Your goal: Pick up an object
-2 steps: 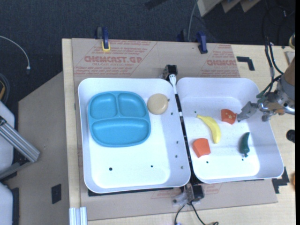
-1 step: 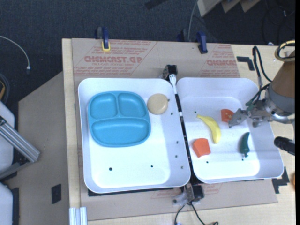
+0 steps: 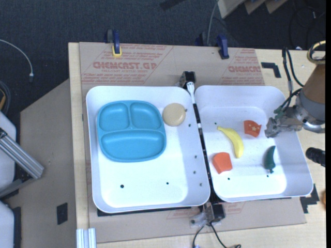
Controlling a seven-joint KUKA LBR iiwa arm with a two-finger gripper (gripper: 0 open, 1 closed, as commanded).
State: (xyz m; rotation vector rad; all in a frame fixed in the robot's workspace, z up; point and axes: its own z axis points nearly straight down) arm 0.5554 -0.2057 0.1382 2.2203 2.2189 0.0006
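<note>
Over the right bin (image 3: 289,99), near its right wall, my hand (image 3: 272,129) hangs low at the end of my grey arm, which comes in from the right edge of the camera view. The hand is small and dark against the white, and I cannot tell how it is set; nothing shows in its grip.

Inside the same bin, four things lie on the white floor. A small red piece (image 3: 252,128) sits just to the left of my hand, close but apart from it. A yellow banana (image 3: 232,140) lies at a slant toward the middle of the bin, its upper end pointing to the far left. Just below and left of the banana rests an orange block (image 3: 222,162), near the bin's left wall. A dark green piece (image 3: 269,158), long and narrow, lies below my hand, toward the near right corner.

In the left bin (image 3: 150,190), a blue divided plate (image 3: 132,130) with three compartments takes up the far left part. A round beige object (image 3: 174,114) sits just beside the plate's upper right corner, close to the wall shared with the right bin.

Both bins rest side by side on a brown board (image 3: 155,61) with red lettering, which covers the tabletop. Two blue clamps (image 3: 116,41) grip the board's far edge. Dark carpet (image 3: 51,14) lies around the tabletop, with cables trailing across it.
</note>
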